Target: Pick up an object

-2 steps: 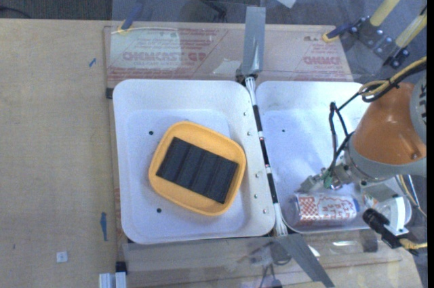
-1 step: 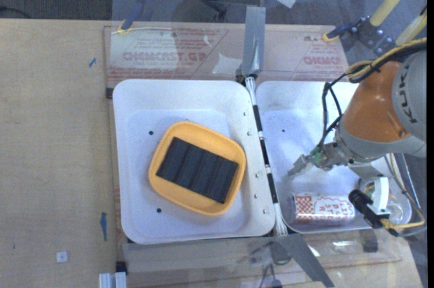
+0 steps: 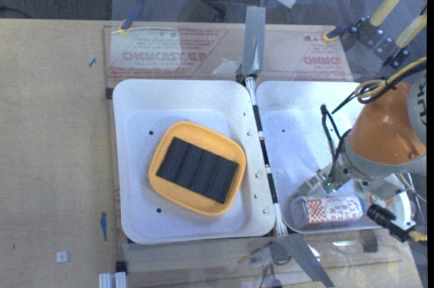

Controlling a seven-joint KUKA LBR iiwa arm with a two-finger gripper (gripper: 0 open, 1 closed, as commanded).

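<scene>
Lying on its side along the near wall of the right bin (image 3: pixel 298 117), the cup (image 3: pixel 330 210) looks light, thin and crushable; take it gently across its middle. Whether the end effector (image 3: pixel 324 183) beside it is open, I cannot tell.

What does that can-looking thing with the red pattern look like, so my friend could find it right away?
Look at the two white bins side by side and pick the right bin, the one the orange-banded arm reaches over. In its near corner lies a small can on its side. It is white with a red pattern, unlike the yellow tray with a dark ribbed pad in the left bin.
</scene>
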